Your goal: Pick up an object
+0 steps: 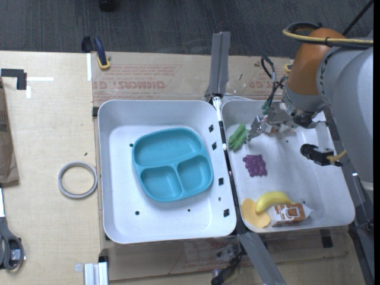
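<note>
The right bin (332, 177) holds a green pod-shaped toy (237, 136) at its upper left. Below that lies a purple grape bunch (255, 165). Along the bin's front edge are a yellow banana (272, 200), a flat yellow piece (254, 215) and a small brown carton (291, 213). My gripper (260, 127) hangs low in the back of this bin, just right of the green toy's upper end. Nothing shows in its grasp. The grey arm with its orange band (309, 64) comes in from the upper right.
The left bin (113, 177) holds a blue divided plate (172, 165). A grey post (220, 64) stands behind the wall between the bins. On the bench at left lie a tape ring (77, 179) and scissors (9, 249). A black cable fitting (314, 153) hangs over the right bin.
</note>
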{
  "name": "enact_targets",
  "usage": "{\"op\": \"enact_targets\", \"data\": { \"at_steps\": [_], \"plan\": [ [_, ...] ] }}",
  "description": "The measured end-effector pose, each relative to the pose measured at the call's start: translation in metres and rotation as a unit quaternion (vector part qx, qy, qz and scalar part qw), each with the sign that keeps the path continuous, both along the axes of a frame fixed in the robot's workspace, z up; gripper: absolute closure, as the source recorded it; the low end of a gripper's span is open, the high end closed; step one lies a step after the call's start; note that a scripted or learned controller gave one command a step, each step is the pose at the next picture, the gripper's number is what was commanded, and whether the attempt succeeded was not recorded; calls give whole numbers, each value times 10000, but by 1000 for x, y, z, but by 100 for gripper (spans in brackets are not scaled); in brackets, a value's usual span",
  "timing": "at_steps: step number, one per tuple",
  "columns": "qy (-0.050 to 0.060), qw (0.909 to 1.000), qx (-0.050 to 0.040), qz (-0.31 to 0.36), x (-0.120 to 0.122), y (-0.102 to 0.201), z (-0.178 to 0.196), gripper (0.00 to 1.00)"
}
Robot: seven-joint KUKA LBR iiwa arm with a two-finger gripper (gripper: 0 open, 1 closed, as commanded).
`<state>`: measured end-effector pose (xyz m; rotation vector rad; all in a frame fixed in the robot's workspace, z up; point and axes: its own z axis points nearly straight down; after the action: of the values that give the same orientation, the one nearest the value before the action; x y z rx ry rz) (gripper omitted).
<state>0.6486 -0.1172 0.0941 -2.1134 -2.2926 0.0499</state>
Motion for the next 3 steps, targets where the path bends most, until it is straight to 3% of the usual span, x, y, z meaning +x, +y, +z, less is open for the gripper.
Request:
{"op": "enact_targets", "data": {
  "at_steps": [1, 3],
  "plan": [
    [-185, 9893, 66, 1449, -45, 20, -2, 0],
    [-175, 9818, 76, 1889, -92, 17, -3, 0]
  ]
}}
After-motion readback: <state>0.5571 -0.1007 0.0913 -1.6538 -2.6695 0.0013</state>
